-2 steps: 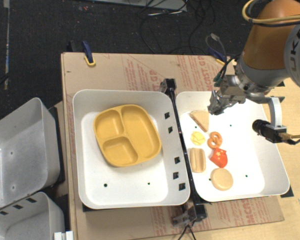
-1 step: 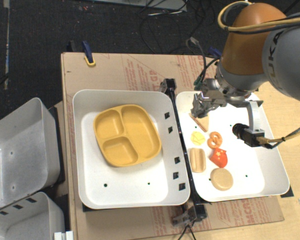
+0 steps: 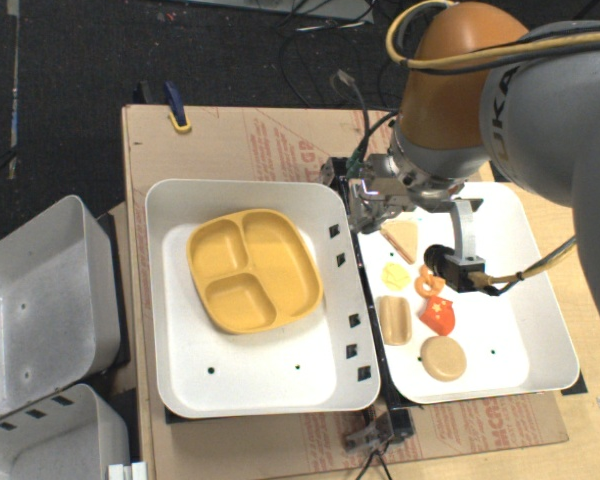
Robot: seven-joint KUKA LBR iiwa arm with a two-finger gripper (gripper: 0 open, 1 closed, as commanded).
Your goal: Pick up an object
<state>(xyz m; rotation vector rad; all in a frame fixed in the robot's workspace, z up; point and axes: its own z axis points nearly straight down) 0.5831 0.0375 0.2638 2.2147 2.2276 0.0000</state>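
you're at the approach step as i read it: nothing lifted, nothing visibly in the gripper. landmark for everything below is the tan wedge.

left bin point(image 3: 170, 368): well left of the wedge, past the shared wall. it has a yellow divided plate point(image 3: 253, 268) lying flat. big and awkward, skip it.

gripper point(image 3: 373, 196): just up-left of the tan wedge point(image 3: 402, 236), at the top-left corner of the right bin point(image 3: 520, 338), close to the shared wall. jaws: can't tell if apart or together, the wrist covers them.

likely target is the wedge itself, lying flat near that wall. next move probably needs a small shift toward the wedge, then straight down over its narrow side.

around it:
- small yellow piece point(image 3: 394, 275), just below the wedge
- tan bun point(image 3: 394, 319), further below, near the wall
- orange piece point(image 3: 427, 286), below-right of the wedge, touching or nearly touching a red piece point(image 3: 439, 315) under it
- round biscuit point(image 3: 444, 358), furthest below

in the way: the shared wall crowds the wedge's left side, so you could clip it on descent. the yellow piece is close enough to get nudged. the arm point(image 3: 540, 98) hangs over the bin up-right of the wedge and hides the corner.
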